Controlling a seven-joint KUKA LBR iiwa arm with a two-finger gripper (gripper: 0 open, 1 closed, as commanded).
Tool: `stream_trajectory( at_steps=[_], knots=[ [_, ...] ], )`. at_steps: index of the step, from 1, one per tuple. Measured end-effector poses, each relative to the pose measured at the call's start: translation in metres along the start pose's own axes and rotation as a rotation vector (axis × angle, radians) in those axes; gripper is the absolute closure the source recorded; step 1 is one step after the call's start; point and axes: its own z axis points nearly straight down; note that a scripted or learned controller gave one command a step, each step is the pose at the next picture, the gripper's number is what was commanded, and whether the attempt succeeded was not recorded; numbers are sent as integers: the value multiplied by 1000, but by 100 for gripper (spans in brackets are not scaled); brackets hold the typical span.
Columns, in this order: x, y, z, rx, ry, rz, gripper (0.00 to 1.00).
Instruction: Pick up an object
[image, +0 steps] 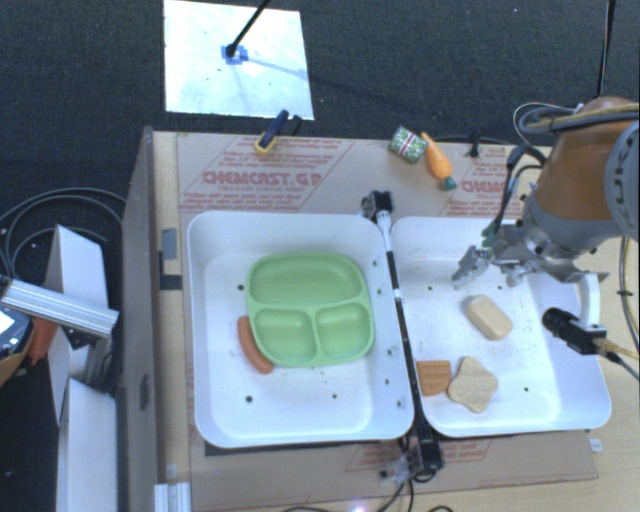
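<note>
The gripper (492, 268) hangs over the right bin (590, 400), fingers spread and holding nothing. It looks like the approach step. A pale bun (488, 317) lies just below it; next it would need to drop straight onto that and close.

Item count: two white bins, the left bin (215, 300) and the right bin (570, 390). One green divided plate (310, 308). One orange sausage (253, 346). Three tan food pieces: one oblong loaf (488, 317), one square cracker (434, 377), one lobed biscuit (473, 384). One toy carrot (438, 160). One small can (407, 143).
</note>
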Motion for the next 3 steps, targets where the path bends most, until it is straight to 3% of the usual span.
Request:
stream_trajectory(
  at_steps=[1,2,3],
  knots=[
    [-41,10,103,0,-1,2,0],
    [-40,11,93,-2,-1,1,100],
    [-40,11,93,-2,-1,1,0]
  ],
)
